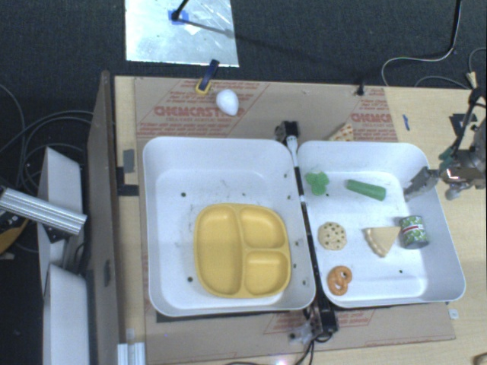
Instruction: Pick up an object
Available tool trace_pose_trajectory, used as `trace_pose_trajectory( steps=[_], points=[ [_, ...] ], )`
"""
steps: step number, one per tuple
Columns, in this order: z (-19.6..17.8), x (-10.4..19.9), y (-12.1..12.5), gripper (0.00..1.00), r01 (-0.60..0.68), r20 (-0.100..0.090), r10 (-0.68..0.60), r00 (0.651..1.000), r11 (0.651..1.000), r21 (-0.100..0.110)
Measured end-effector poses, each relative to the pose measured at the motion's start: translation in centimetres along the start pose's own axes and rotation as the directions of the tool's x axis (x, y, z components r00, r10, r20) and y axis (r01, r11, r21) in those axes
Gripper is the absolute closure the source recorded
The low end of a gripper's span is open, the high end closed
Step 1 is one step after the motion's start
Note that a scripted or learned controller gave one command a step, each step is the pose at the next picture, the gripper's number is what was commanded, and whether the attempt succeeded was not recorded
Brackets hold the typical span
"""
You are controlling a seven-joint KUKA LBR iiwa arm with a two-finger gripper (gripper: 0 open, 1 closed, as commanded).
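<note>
Reaching in from the right edge, the gripper point(426, 179) hangs over the upper right rim of the right bin point(441, 280). Its grey fingers point down and left toward the bin floor, and nothing lies between them. Whether the jaws are apart or together cannot be told at this size and angle.

Six small things lie in the right bin. A green cylinder point(366, 189) rests slanted near the top, just left of the gripper but apart from it. A green lump point(316, 182) sits near the top left corner, beside the divider between the bins. A round cookie point(332, 236) with dark specks lies lower, left of centre. A tan wedge point(382, 240) lies to the right of the cookie, and just beside the wedge stands a small can point(413, 232) with a green and white label. A brown pretzel point(339, 280) lies near the bottom left of that bin.

The left bin point(163, 173) holds a yellow tray point(242, 249) with three compartments, set toward the lower right of the bin.

Behind the bins, on the cardboard bench top point(152, 101), sits a white egg point(227, 101), with a small yellow and blue thing point(205, 80) just above and left of it. A silvery sheet point(180, 20) lies on the dark floor beyond.
</note>
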State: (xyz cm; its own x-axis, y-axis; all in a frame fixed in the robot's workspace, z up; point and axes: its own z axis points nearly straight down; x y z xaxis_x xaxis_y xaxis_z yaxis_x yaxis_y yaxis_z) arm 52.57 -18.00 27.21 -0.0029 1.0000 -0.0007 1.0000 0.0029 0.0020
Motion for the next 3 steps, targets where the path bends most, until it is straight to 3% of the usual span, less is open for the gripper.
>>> trace_pose_trajectory(
  steps=[1, 3],
  points=[
    [16.2, -2.0, 2.0, 0.00, 0.003, 0.009, -0.003, 1.000, 1.000, -0.027],
    [16.9, -0.1, 1.4, 0.00, 0.004, 0.012, -0.003, 1.000, 0.999, -0.037]
  ],
)
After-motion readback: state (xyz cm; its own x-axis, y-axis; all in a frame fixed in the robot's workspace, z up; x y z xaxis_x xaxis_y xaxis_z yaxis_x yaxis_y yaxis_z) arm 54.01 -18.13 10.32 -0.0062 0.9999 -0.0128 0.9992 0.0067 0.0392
